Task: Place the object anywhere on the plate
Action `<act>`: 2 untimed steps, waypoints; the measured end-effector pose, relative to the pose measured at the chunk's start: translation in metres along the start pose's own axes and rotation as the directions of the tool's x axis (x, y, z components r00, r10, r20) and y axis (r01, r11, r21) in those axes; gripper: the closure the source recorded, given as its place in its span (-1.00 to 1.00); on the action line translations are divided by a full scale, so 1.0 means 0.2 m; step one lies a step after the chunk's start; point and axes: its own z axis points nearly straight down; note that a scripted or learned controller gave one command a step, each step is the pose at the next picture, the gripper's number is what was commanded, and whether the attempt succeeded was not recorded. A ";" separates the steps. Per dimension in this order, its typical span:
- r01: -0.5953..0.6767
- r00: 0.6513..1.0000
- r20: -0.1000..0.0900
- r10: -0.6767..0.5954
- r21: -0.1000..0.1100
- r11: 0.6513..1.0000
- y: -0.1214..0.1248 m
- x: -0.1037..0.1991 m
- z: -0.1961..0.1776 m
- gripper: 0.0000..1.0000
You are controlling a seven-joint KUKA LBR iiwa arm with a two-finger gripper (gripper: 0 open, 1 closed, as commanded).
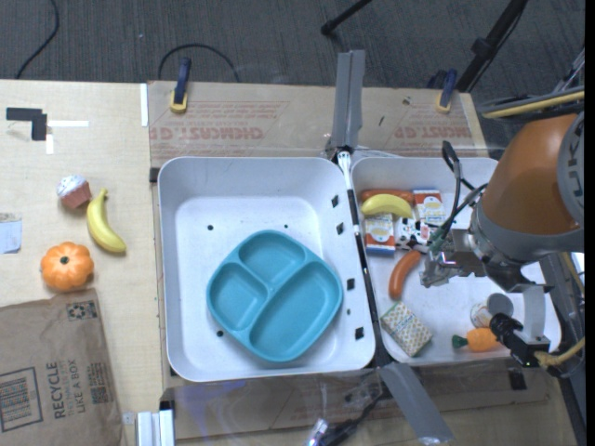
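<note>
A blue three-compartment plate [275, 295] is lying in the left white bin [186, 212], sitting toward that bin's front right, with its two smaller sections facing the back and left and its long section running along the front right. The grey arm with its orange band [532, 189] is reaching in from the right over the right white bin [483, 167], and the gripper [435, 269] is hanging low near the middle of that bin, just right of an orange-red sausage-shaped toy [403, 272] that is lying at a slant close to the bin's left wall; whether it is touching the toy is unclear, nothing is visibly sitting in its grasp, and how wide the tool is standing cannot be told from this angle. At the back left corner of the right bin a yellow banana [387, 206] is resting on top of small printed cartons [381, 235], while a patterned beige block [406, 329] is lying near the front left corner and a toy carrot [479, 340] is sitting toward the front right, partly under the arm. On the bench's left side, outside the bins, a second banana [103, 223], a cupcake toy [73, 191] and a small pumpkin [67, 266] are sitting close together.
</note>
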 end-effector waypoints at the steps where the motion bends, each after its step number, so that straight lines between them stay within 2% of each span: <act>1: -0.108 0.994 0.001 0.108 -0.001 0.994 -0.01 0.22 0.00 1.00; 2: -0.014 1.000 0.002 0.014 0.002 1.000 -0.02 0.40 -0.02 1.00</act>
